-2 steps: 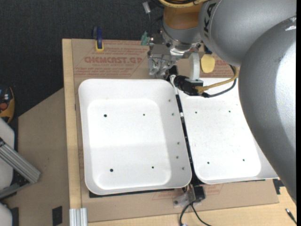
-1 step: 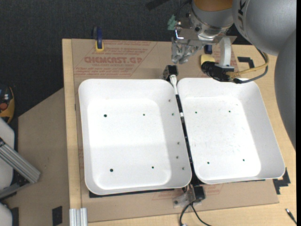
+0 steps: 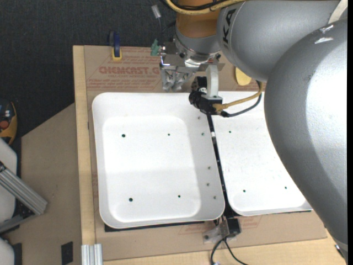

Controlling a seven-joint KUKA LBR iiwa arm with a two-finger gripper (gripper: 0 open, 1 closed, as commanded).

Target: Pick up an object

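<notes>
No object to pick shows in either bin; the left bin (image 3: 149, 164) lies bare. The gripper (image 3: 175, 80) hangs above its far rim, raised, perhaps between tries. I cannot tell how the jaws stand. The arm (image 3: 292, 48) covers much of the right bin (image 3: 259, 170).

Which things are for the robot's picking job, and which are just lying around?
For the job: gripper, left bin, right bin.
Lying about: clamp, metal rail, board.
</notes>
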